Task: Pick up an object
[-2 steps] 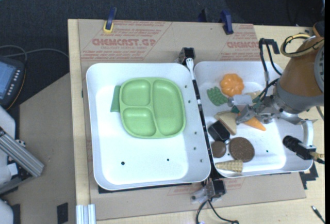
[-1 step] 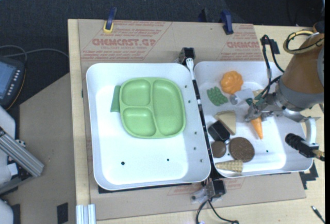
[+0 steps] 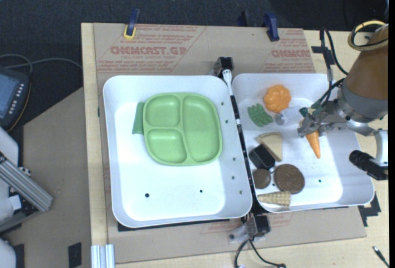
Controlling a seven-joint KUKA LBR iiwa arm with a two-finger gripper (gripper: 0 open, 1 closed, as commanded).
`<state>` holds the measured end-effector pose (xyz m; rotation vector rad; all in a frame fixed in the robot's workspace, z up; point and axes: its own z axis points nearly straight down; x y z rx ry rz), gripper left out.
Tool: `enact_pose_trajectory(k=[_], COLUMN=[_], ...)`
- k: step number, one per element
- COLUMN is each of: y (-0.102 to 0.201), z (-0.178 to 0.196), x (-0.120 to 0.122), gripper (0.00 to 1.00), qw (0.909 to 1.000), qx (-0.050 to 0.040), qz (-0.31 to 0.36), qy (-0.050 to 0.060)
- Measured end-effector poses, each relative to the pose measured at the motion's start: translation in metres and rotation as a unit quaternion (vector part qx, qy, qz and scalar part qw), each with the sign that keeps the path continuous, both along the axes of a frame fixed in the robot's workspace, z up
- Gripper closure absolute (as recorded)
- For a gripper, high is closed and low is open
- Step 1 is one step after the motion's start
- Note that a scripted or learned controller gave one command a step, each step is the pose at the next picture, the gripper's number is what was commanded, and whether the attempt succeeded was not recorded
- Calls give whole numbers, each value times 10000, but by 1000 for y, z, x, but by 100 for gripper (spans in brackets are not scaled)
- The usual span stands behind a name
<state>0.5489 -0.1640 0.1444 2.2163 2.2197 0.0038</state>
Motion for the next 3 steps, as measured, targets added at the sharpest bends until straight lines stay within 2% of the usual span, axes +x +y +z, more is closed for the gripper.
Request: enact_pose_trajectory(k=[2, 3], y=[5, 61], z=[83, 93], x=[-4, 2], gripper=[100, 100], qw=[10000, 10000], qx=[-2, 14], qz=[-2, 26], qy=[0, 6])
